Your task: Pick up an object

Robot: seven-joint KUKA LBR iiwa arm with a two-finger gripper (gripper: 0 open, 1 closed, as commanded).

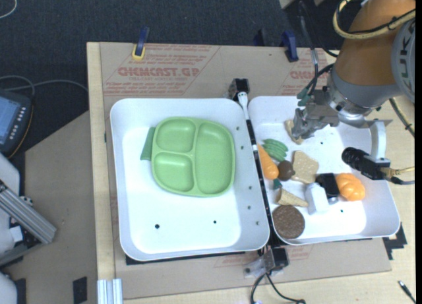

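So the gripper (304, 126) is down in the back part of the right bin (376, 227), can't tell how it's set from this angle, and right under it sits a tan piece (291, 128) with a green leafy thing (275, 145) just beside. The pickable stuff is bunched toward the left and front of that bin: a carrot (267, 162), a bread slice (304, 167), a brown round patty (288, 221), an orange fruit (350, 186) and a black piece (328, 184). The left bin (132, 217) holds 1 green 3-compartment plate (194, 156).
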